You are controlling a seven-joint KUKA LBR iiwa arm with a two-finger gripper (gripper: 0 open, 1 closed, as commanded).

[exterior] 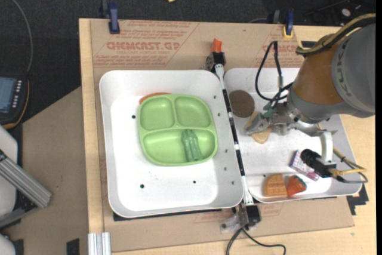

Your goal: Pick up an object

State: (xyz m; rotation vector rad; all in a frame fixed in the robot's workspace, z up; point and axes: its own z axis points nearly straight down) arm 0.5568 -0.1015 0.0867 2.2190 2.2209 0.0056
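In the right bin [310, 77], nearest the camera, sit a waffle-like piece [275, 184] and a red piece [296, 186]; beyond them the gripper [261, 124] hovers by a tan morsel [260, 137] — jaw state unclear; left bin [113, 146] holds a green divided plate [176, 129]

Arm [343, 68] cut off at right.

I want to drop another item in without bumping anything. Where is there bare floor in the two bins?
Left bin: bare floor along the near side below the green divided plate, plus a strip at its left. Right bin: crowded, with the gripper, brown disc, tan piece and near-edge items; only a small patch mid-bin.
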